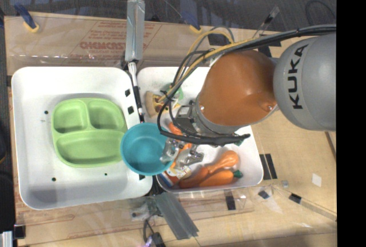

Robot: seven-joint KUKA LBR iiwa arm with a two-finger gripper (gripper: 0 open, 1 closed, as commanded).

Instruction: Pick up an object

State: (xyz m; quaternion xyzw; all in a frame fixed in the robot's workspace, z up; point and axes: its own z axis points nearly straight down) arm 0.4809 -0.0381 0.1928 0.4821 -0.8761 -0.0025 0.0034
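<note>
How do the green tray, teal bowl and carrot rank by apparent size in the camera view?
1. Green tray, clearly largest.
2. Teal bowl.
3. Carrot, which looks smallest, though the arm hides part of it, so its place below the bowl is unsure.
</note>
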